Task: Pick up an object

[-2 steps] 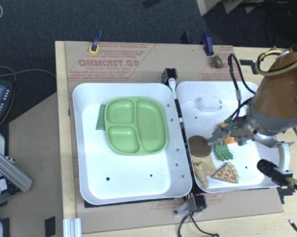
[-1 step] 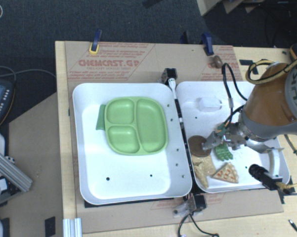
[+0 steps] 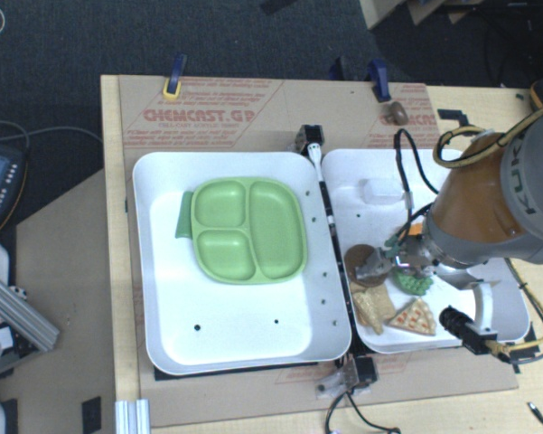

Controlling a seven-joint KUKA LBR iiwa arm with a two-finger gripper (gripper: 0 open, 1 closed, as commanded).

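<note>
Hovering claw point(image 3: 379, 268) low in right bin point(image 3: 361, 165), grip state unclear, beside triangular pizza-slice toy point(image 3: 414, 317), green toy point(image 3: 412, 283).

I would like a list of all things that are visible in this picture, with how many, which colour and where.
bins: 2, white, side by side on the bench
divided plate: 1, light green, in the left bin, toward its far side
pizza slice: 1, orange-tan triangle, near edge of the right bin
bread-like piece: 1, beige, right bin, left of the pizza slice
round brown object: 1, brown, right bin, by its left wall
green object: 1, dark green, right bin, below the hand
clamps: 2, blue, far edge of the bench
arm: 1, grey with orange band, reaching in from the right
hand: 1, dark, low over the right bin's items
</note>
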